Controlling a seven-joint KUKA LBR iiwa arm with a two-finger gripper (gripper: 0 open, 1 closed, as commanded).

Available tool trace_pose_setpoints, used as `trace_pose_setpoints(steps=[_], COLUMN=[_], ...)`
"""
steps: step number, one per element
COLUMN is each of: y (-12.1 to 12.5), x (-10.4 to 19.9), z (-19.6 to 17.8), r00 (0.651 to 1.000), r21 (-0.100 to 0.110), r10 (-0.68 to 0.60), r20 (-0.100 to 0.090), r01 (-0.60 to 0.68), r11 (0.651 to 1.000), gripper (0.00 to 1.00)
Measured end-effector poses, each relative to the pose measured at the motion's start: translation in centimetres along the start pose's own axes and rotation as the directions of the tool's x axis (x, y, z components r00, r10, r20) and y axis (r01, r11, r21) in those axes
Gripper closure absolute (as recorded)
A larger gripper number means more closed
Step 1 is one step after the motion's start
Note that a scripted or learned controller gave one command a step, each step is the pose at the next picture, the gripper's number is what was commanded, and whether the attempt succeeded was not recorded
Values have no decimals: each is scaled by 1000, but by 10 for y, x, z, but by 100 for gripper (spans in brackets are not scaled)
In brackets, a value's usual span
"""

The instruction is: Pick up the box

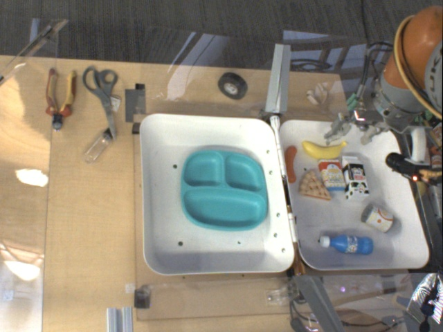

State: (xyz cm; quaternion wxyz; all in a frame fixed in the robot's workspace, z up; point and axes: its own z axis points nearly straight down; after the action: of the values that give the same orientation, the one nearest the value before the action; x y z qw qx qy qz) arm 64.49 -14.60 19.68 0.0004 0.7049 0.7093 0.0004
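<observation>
1. two bins sat side by side: the left bin held just a teal tray, while the right bin held all the small things, so my work lay on the right.
2. the box lay flat near the middle of that bin, with a carton just beside it on one side and a pizza slice on the other. a banana lay just above it and a hot dog by the bin's left wall.
3. a cup and a bottle lay well apart from it, nearer the front.
4. my gripper hung over the bin's far edge, above the banana, fingers spread and holding nothing.
5. my arm came in from the right, wrist bent down; i judged the crowded neighbours would make a clean grasp hard.
</observation>
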Motion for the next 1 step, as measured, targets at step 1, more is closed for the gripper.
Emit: trace_pose_setpoints(steps=[1], y=[-23], x=[26], z=[93], r00=[994], r21=[-19], r10=[112], r20=[1], r01=[-112], r11=[994], gripper=[0])
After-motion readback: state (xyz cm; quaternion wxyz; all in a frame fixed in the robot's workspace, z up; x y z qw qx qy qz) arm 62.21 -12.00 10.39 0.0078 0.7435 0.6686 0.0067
